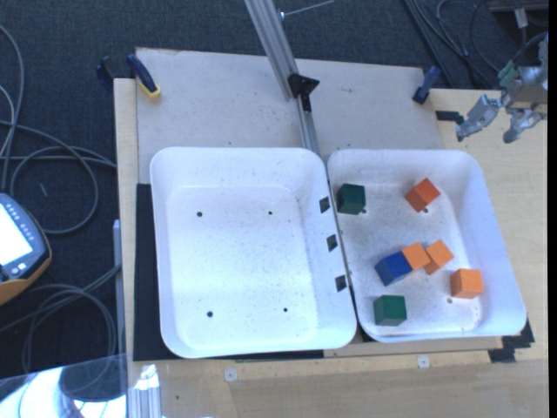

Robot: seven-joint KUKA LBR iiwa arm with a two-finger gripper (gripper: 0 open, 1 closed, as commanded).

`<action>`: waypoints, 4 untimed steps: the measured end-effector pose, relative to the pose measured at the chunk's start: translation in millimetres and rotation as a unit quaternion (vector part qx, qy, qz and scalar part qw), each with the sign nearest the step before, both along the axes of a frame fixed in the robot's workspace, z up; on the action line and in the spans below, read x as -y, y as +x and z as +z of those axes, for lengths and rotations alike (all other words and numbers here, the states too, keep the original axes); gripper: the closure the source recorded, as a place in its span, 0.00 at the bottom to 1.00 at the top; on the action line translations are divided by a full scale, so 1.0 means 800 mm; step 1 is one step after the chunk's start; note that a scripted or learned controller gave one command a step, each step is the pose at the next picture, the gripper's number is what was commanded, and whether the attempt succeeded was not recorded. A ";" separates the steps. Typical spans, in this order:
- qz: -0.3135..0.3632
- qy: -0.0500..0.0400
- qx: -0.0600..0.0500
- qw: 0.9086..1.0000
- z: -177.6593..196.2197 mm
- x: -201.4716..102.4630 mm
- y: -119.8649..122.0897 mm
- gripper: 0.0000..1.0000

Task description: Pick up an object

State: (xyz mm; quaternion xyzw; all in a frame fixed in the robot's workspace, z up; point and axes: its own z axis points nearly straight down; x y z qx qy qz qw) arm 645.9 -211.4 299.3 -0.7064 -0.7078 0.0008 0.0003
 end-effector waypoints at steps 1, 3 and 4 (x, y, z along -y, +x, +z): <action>-0.001 0.002 -0.005 1.000 -0.143 -0.028 -0.057 0.00; -0.002 0.001 -0.002 1.000 -0.249 -0.016 -0.110 0.00; 0.000 0.002 -0.001 1.000 -0.250 -0.077 -0.162 0.00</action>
